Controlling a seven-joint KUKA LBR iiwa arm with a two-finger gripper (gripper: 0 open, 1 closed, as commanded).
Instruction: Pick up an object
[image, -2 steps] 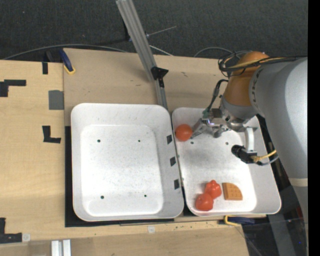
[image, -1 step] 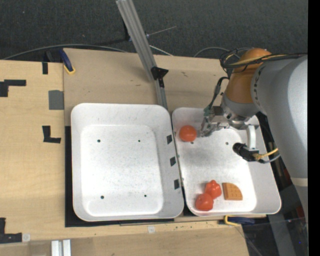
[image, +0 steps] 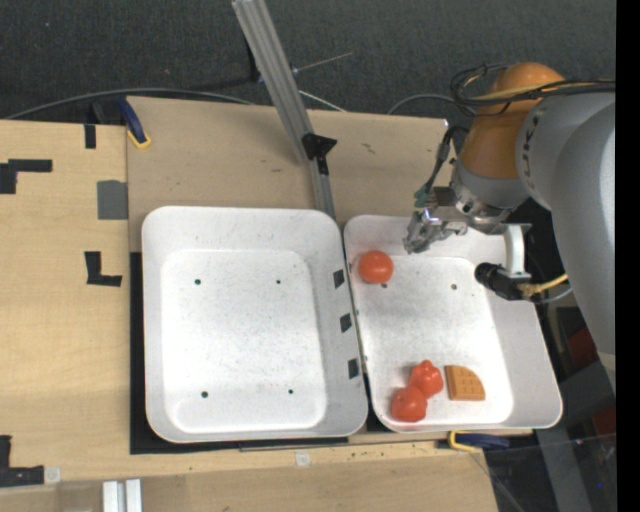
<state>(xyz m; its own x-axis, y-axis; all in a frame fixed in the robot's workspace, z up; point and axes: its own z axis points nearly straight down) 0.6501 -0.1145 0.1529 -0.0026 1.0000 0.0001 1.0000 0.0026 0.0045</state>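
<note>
Hand (image: 418, 240) above far edge of right bin (image: 520, 340); finger state cannot be told. Tomato (image: 376, 267) lies just left of hand, slightly nearer camera, not gripped.

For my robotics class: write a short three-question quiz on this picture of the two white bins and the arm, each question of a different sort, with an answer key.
1. True or false: the round orange-red ball lies in the left shallow white bin.
2. Multiple choice: which thing lies nearest the gripper? A) the tan waffle-like square piece B) the round orange-red ball C) the red pepper-shaped toy
3. Fill in: counting the red rounded toy too, the right shallow white bin holds ___ things.

Key
1. False: it lies in the right bin, near its far left corner.
2. B.
3. Four.
</note>
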